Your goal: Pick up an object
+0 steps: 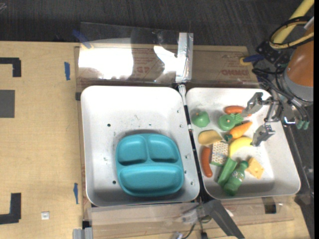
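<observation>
The arm [300, 71] reaches in from the right edge of the camera view, its orange band showing at the upper right with yellow and black cables looped above it. Below the band the wrist carries the gripper [259, 117], which points leftward and slightly down. Its two metal fingers [255, 102] stand spread apart, one higher in the view and one lower, with a clear gap between them. Nothing sits between the fingers. The gripper hangs at the right-hand side of the view.
</observation>
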Tool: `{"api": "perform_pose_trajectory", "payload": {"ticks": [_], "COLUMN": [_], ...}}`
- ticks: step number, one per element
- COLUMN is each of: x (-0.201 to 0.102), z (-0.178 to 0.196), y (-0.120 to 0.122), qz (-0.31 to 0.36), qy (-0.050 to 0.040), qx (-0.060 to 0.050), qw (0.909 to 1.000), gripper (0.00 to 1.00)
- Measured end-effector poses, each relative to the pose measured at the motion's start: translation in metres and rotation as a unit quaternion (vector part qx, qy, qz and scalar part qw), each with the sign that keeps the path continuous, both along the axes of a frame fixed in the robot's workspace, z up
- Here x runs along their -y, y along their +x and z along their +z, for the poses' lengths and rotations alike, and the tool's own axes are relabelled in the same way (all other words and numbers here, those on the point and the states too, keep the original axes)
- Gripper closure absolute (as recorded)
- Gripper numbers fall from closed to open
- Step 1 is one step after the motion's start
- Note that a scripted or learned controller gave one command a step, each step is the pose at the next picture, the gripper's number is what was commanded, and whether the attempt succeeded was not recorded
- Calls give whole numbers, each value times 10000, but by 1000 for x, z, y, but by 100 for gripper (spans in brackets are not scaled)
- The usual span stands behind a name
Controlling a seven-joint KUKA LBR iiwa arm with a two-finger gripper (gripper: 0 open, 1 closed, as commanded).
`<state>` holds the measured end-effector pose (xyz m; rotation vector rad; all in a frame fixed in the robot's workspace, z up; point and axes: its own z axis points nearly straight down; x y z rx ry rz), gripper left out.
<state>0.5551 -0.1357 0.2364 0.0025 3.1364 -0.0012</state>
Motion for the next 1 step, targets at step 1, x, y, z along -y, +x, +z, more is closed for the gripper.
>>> {"api": "perform_pose_trajectory", "payload": {"ticks": [1], "x": [35], "z": [-118], "y": [35], "qz": [974], "qy": [-8], "qx": [16], "qw": [9952], "gripper": [0]}}
